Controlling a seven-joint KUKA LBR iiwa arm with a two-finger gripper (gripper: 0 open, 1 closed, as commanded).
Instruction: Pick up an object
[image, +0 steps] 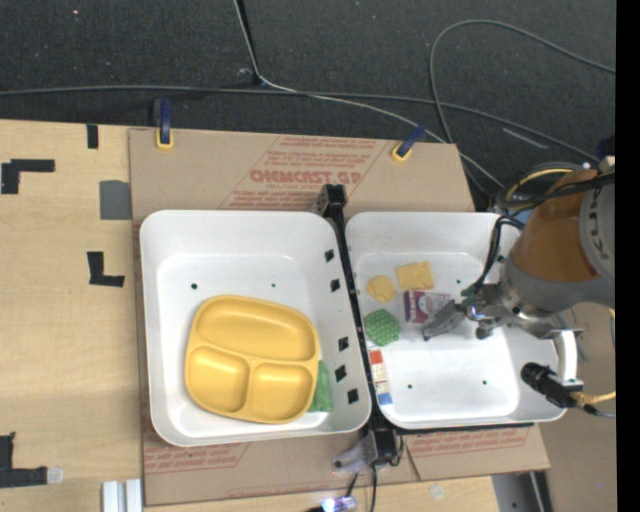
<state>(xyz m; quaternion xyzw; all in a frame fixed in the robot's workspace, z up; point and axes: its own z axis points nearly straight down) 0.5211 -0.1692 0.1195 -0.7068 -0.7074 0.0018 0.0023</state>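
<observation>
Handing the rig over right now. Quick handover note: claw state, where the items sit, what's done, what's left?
Claw: low in the right bin, beside the purple-and-white packet; nothing visibly between its fingers, open or shut unclear.
Right bin: yellow square piece, small yellow piece, green round item, red-and-white item by the divider.
Left bin: yellow divided tray with a green item at its edge.
Done: approach only, nothing lifted.
Left: grasp and lift one object.
</observation>
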